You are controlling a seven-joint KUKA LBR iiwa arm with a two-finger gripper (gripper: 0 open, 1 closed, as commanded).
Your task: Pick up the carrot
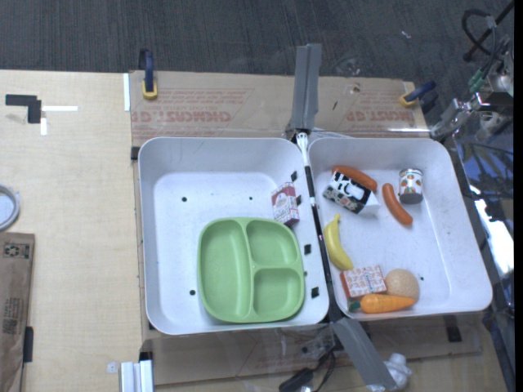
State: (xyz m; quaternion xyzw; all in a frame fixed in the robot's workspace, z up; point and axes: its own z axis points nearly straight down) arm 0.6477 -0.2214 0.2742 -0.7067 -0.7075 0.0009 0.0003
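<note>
A: Item one, the task's thing?
B: Carrot (387, 303), orange with a green stub at its left end, lying flat along the lower wall of the right bin (458, 243), lower right of the frame. It touches the round tan bread roll (401, 283) above it and sits just under the red-and-white checked packet (363, 281).

A: Other contents, right bin?
B: Banana (336, 244), yellow, along the left wall. Two orange-red sausages: one (355, 176) at the upper left, partly under a black-and-white carton (346, 194); one (397, 204) tilted, near the centre. A small can (409, 185) with a grey top and dark red label stands just right of that second sausage.

A: Left bin?
B: Left bin (155, 219) carries a light green three-compartment plate (252, 269) in its lower right part, and a small red-and-white carton (285, 205) against the right wall, just above the plate.

A: Surroundings?
B: Both bins rest on brown cardboard on the table (65, 186). Two clamps, blue and yellow, at the upper edge of the cardboard: one (147, 81) upper left, one (417, 95) upper right. A roll of tape (6, 210) at the left edge of the frame.

A: Gripper?
B: Metal parts and cables at the upper right corner of the frame, well apart from the carrot; I cannot tell the gripper's state.
</note>
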